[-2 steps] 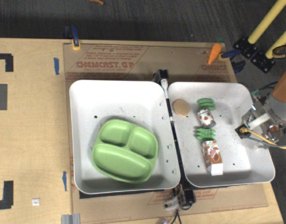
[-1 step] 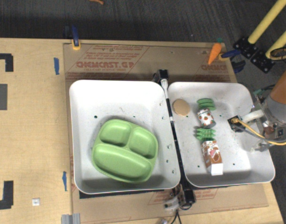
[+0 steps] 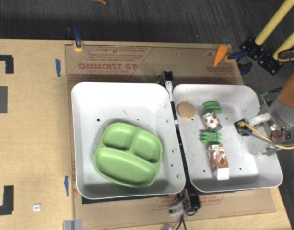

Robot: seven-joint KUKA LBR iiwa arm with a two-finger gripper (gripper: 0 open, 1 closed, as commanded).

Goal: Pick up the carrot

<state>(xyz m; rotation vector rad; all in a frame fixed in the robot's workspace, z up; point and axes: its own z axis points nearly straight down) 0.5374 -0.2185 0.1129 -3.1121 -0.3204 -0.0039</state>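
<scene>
Left bin [image 3: 89,97] holds a green plate [image 3: 129,154]; the carrot [image 3: 221,55] lies outside the 2 bins; end effector [image 3: 275,137] opening: cannot tell.

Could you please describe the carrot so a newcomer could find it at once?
Start at the right white bin, then look past its far rim to the brown cardboard. The carrot lies there: small, orange, tapered, with a green top, unlike the blue clamp beside it.
</scene>
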